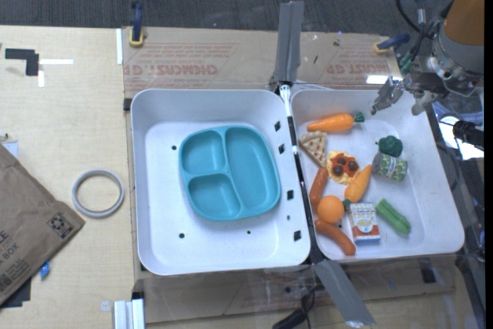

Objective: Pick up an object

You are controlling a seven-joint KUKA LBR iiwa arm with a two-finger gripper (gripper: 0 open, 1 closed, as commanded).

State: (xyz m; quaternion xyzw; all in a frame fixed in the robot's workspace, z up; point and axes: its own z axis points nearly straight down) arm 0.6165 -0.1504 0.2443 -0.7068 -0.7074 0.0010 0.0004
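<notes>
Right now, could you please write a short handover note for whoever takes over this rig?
Gripper: open, holding nothing, above the far right corner of the right bin.
Right bin: carrot nearest the gripper; also pizza slice, broccoli, orange, small carton and other toy food.
Left bin: a blue divided tray.
Done: nothing picked yet.
Left: descend on one item, close, lift.

The arm (pixel 471 4) is cut off by the right and top edges. The brown box (pixel 27 231) at near left is cut by the left edge; its print is partly unreadable.
</notes>
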